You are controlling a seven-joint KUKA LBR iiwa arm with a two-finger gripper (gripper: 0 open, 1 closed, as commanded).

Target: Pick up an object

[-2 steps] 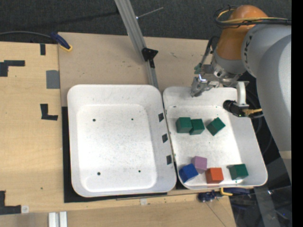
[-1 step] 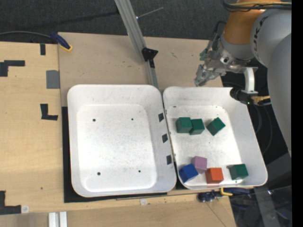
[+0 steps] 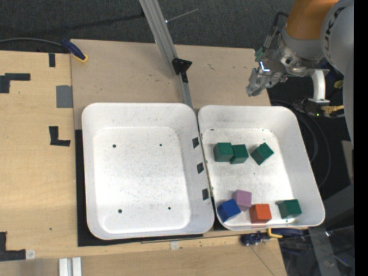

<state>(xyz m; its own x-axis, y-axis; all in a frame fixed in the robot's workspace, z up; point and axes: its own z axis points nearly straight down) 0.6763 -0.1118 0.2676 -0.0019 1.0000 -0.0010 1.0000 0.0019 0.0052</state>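
Blocks, seven small ones, all lie in the right bin (image 3: pixel 299 132), and we find nothing lifted out of it. Working from the biggest thing down, we first note the wooden bench (image 3: pixel 126 68), with the two white bins side by side on it. The left bin (image 3: pixel 92 119) is the wider one, and its floor shows only dark specks. The grey arm (image 3: pixel 339 22) with its orange band reaches in from the right, and its gripper (image 3: pixel 256 85) hangs over bare bench beyond the far rim of the right bin, well apart from every block. We cannot tell how the tool is set, and we see nothing in it.

In the far half of the right bin, two dark green blocks (image 3: pixel 230 152) sit touching each other, and a third green block (image 3: pixel 262 153) lies just beside them, turned at an angle. Near the front wall we see a blue block (image 3: pixel 229 209) touching a purple block (image 3: pixel 244 198), an orange block (image 3: pixel 260 213) just beside them, and a fourth green block (image 3: pixel 289 208) close to the front right corner.
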